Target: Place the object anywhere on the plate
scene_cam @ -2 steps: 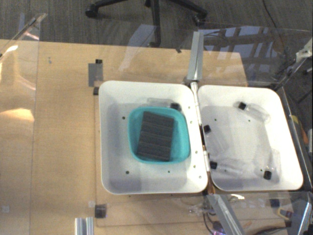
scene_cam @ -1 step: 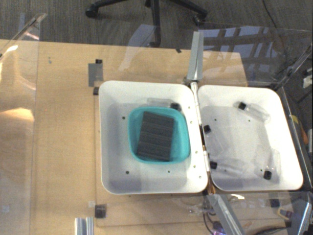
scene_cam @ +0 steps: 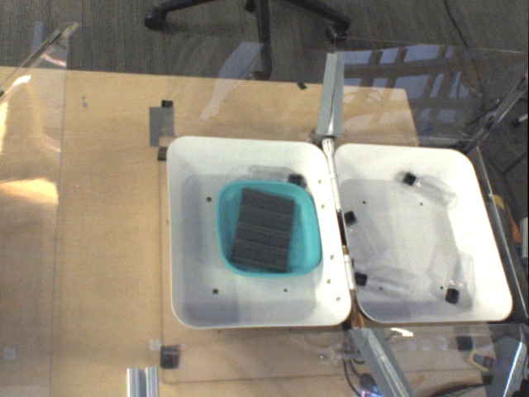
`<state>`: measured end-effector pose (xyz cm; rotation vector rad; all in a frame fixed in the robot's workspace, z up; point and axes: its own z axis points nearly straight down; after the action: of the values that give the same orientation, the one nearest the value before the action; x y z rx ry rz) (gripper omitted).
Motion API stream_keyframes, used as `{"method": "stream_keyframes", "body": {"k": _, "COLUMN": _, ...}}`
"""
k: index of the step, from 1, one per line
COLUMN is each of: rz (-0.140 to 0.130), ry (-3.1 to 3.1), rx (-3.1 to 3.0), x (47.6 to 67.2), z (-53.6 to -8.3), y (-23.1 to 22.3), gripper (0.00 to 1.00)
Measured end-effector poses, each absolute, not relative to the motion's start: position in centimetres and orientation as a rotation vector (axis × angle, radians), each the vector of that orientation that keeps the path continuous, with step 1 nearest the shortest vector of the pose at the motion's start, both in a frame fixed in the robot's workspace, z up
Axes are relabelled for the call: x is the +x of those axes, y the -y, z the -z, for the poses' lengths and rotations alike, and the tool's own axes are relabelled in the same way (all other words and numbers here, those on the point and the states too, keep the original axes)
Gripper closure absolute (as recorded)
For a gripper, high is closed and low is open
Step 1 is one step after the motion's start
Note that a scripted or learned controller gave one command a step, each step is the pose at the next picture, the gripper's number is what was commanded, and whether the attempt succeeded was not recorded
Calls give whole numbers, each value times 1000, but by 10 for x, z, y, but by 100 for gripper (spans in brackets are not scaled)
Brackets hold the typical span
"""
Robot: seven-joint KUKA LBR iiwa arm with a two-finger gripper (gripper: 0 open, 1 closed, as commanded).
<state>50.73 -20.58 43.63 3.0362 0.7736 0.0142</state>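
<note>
A dark grey ribbed rectangular block (scene_cam: 264, 229) lies flat on a teal square plate (scene_cam: 307, 251). The plate sits in the middle of the left white bin (scene_cam: 192, 288). The block rests well inside the plate's rim, slightly tilted, its long side running front to back.
The right white bin (scene_cam: 463, 296) holds a few small black pieces near its corners and clear plastic wrap. A metal divider post (scene_cam: 330, 98) stands behind the seam between the bins. The wooden bench (scene_cam: 83, 246) stretches to the left; an office chair base (scene_cam: 256, 7) stands beyond it.
</note>
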Motion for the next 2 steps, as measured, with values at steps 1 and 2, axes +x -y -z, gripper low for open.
{"method": "stream_keyframes", "body": {"k": 1, "rz": -15, "ry": -582, "rx": 3080, "x": 490, "z": -436, "y": 206, "gripper": 0}}
{"method": "stream_keyframes", "body": {"k": 2, "rz": -18, "ry": -410, "rx": 3107, "x": 489, "z": -437, "y": 206, "gripper": 0}}
